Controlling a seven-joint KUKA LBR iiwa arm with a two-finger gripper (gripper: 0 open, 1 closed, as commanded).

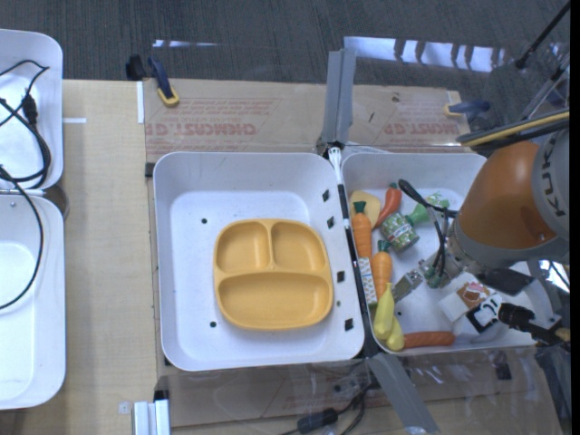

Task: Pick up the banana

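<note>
From where I stand, the grey arm with its orange band leans in over the right-hand bin (471, 166), and the fingers (437, 270) hang low near the bin's middle. They are dark and half lost against the clutter, so I cannot tell whether they are spread or pressed together; nothing plainly sits between them.

The banana (386, 320) lies away from the fingers, toward the wall the two bins share and toward the bin's near corner. It is a small yellow curve lying flat, with the end of a carrot (381, 268) touching its upper end and a reddish sausage-shaped piece (426, 339) just beside its lower end. A second, longer carrot (362, 234) runs along the shared wall past it. In the left-hand bin sits a yellow divided plate (272, 273), well apart from all this.

The banana looks like a play-food piece, so I would judge it light, stiff and smooth-skinned, likely to slip or roll if pinched near a tapering tip. The thick middle of the curve seems the best hold, with the fingers closing across its width. The wall and the carrot crowd one side, so a finger could catch on them.
</note>
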